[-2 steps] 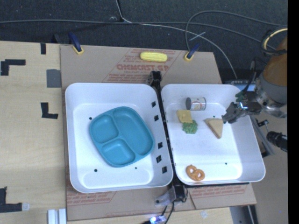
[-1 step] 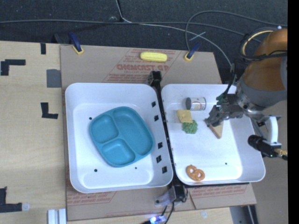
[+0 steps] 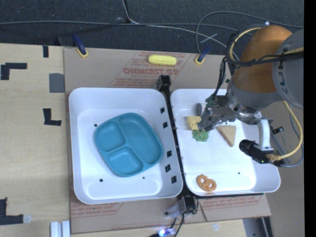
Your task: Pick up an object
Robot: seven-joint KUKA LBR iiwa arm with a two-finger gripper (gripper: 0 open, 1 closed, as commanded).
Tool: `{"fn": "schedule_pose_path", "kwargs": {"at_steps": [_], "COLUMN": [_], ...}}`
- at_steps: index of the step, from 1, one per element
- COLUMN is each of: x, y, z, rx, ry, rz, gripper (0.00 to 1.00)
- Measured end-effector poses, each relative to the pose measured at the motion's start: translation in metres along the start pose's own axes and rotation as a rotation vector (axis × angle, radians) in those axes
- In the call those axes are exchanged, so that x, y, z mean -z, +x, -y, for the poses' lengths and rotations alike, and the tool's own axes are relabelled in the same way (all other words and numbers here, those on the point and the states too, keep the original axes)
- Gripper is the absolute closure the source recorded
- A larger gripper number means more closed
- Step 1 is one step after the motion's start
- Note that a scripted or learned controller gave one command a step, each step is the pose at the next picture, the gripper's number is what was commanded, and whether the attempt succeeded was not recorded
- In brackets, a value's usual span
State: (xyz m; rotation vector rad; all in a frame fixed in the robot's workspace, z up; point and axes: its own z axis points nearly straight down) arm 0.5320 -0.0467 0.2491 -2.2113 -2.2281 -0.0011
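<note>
On the left, the white bin (image 3: pixel 79 132) holds a blue divided plate (image 3: pixel 128 143); beyond it, on the bench (image 3: pixel 29 147) at the far edge, lies a yellow corn cob (image 3: pixel 162 59). In the right bin (image 3: pixel 266 184), the claw (image 3: pixel 203 126) hangs low over a yellow block (image 3: pixel 192 122) and a green broccoli piece (image 3: pixel 200 136), which lie just beside each other; whether it is apart or together I cannot tell. A clean pick likely means centring on one piece, not straddling both. A tan wedge (image 3: pixel 228 134) lies near, so room is tight there. The pretzel (image 3: pixel 206 183) sits well apart, with bare floor around it.
</note>
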Motion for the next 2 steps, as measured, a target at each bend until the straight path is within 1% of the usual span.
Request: {"fn": "schedule_pose_path", "kwargs": {"at_steps": [1,2], "x": [-0.016,-0.024], "y": [0.054,0.109], "z": [-0.004,0.001], "rx": [-0.002,-0.002], "ry": [0.002,0.002], "rz": [0.002,0.002], "gripper": [1.0,1.0]}}
